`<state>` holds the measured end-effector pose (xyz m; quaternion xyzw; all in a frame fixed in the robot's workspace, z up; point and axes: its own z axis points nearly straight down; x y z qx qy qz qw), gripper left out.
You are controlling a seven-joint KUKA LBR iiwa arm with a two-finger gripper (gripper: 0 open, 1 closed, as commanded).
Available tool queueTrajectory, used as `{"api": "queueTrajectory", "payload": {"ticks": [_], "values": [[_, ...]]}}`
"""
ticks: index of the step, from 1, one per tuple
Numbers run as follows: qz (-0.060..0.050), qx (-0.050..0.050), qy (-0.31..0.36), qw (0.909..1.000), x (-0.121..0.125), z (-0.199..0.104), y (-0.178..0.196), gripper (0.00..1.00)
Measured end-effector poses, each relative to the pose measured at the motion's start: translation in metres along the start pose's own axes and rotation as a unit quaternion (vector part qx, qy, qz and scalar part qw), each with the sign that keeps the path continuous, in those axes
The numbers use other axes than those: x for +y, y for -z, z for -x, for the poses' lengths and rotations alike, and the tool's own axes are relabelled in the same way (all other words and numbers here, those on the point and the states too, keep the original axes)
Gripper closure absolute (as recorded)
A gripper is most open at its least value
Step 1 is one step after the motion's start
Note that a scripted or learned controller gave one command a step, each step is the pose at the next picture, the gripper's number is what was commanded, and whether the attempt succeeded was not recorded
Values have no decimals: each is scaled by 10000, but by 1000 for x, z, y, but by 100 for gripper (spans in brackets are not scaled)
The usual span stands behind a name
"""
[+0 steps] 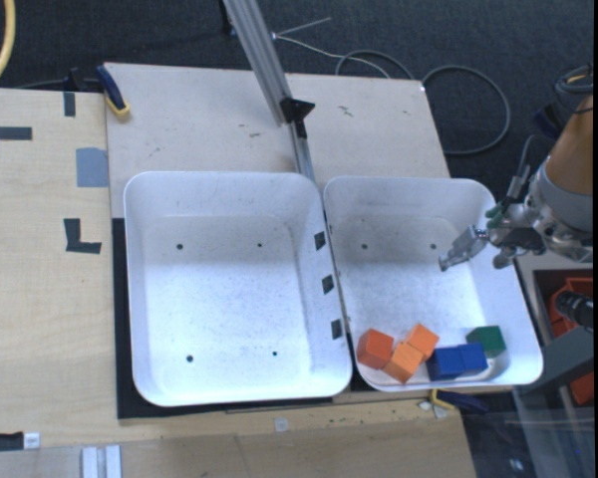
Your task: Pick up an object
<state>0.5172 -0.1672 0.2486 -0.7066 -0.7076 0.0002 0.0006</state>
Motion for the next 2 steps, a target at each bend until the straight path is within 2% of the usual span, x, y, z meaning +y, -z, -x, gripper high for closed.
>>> {"api": "queueTrajectory", "payload": {"ticks": [1,2], "values": [[55,-25,8,10000,66,18,110,0],[-33,1,5,10000,121,-17,-146,0]]}}
